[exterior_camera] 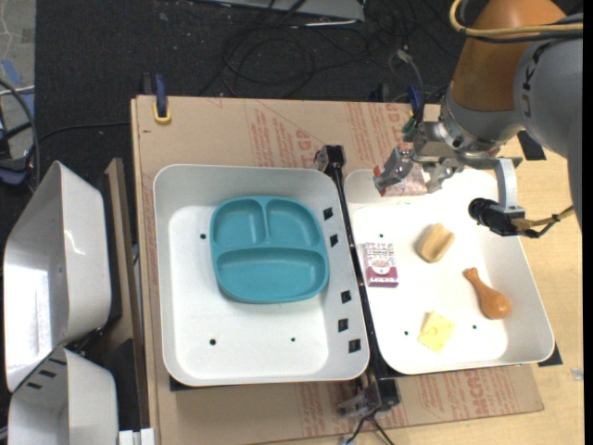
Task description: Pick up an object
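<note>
My gripper (409,171) hangs over the far left corner of the right bin (528,341). A small pinkish object (408,182) with a red edge sits between its grey fingers, and the gripper is shut on it. Below it on the bin floor lie a tan bread-like lump (434,243), a small pink and purple box (378,264) by the left wall, an orange drumstick-shaped toy (487,293) and a yellow wedge (436,331).
The left bin (185,341) holds a teal divided plate (270,248). The grey arm with its orange band (505,35) comes in from the upper right. Other white bins (46,258) stand off the bench to the left. Cables lie on the dark floor behind.
</note>
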